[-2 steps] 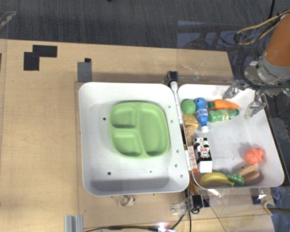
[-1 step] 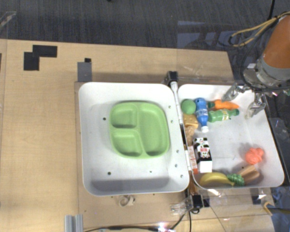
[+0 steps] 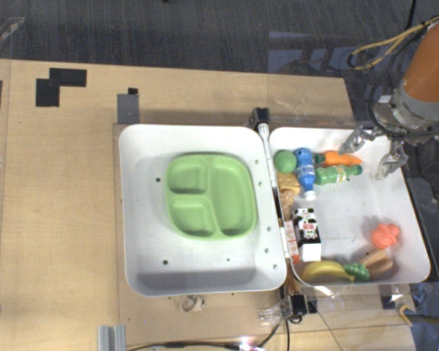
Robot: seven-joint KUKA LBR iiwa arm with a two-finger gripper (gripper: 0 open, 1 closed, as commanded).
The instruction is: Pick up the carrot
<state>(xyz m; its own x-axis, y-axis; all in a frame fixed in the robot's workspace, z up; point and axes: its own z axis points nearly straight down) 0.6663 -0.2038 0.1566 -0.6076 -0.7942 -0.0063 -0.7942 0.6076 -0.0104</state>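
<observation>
**Camera view: gripper spread over far-right corner of right bin, carrot just to its left**

Gripper (image 3: pixel 377 151) hangs over the far-right corner of the right bin (image 3: pixel 417 229), fingers (image 3: pixel 390 161) apart, nothing between them. Orange wrist band sits above it at the frame's right edge.

Carrot (image 3: pixel 339 159) lies against the far wall of the right bin, just left of the gripper's left finger, and looks close to touching it; can't confirm contact. Tight spot: the green bottle (image 3: pixel 338 173) lies right alongside the carrot's near side, the blue bottle (image 3: pixel 304 168) is at its left end, and the green ball (image 3: pixel 284 161) is further left by the divider. Far rim is right behind the carrot, so there is little room on that side.

Open floor in the right bin is the middle and right-centre, between the bottles and the near cluster: orange crumpled piece (image 3: pixel 385 234), banana (image 3: pixel 326 270), brown item (image 3: pixel 377 263). Small black-and-white carton (image 3: pixel 306 230) hugs the left wall.

Left bin (image 3: pixel 135 196) holds a green divided tray (image 3: pixel 208 196), centred, with bare margin all round.
</observation>
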